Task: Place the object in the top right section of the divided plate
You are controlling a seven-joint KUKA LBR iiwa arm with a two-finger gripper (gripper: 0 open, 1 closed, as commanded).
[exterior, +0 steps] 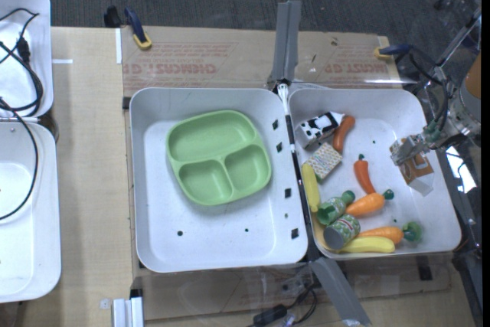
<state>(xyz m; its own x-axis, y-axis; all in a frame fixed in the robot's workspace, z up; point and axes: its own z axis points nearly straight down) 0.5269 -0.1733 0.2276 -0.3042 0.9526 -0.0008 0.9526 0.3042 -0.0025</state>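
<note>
Lying in the left bin [145,188]: divided plate [219,158]. Crowding the right bin [436,230]: toy vegetables [371,203], gripper [409,153] hanging above.

Red block lettering runs along the cardboard sheet [230,57] that lies on the counter [84,126] behind the two bins. It is seen upside down from this camera. On the left stretch, behind the left bin [153,241], the word "CHEMICALS" can be made out, with more red print beside it too faint to read. A second run of the same red lettering lies on the right stretch, behind the right bin [436,233], but it is too blurred to read with any certainty. Nothing else carries legible print.
</note>
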